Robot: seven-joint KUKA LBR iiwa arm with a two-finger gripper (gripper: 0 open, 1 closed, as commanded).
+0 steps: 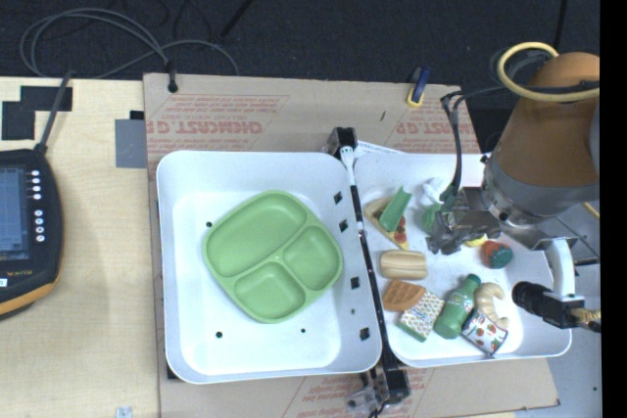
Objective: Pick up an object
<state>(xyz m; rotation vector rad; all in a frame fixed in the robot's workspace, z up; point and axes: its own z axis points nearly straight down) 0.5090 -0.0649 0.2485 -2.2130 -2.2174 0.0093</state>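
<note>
This looks like a robot lab. A big robot arm (549, 132) reaches over two white bins (186, 210) on a bench covered with cardboard (284, 117). A control pad with buttons and a screen (24, 220) sits nearby. Black cables (88, 24) lie loose on the dark floor.

Tan bread roll (403, 263) flat on its side, mid right bin, among small toys

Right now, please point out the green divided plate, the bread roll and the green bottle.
green divided plate (257, 245): camera view, large upper compartment.
bread roll (404, 263): camera view, middle of top.
green bottle (455, 310): camera view, body.
</note>
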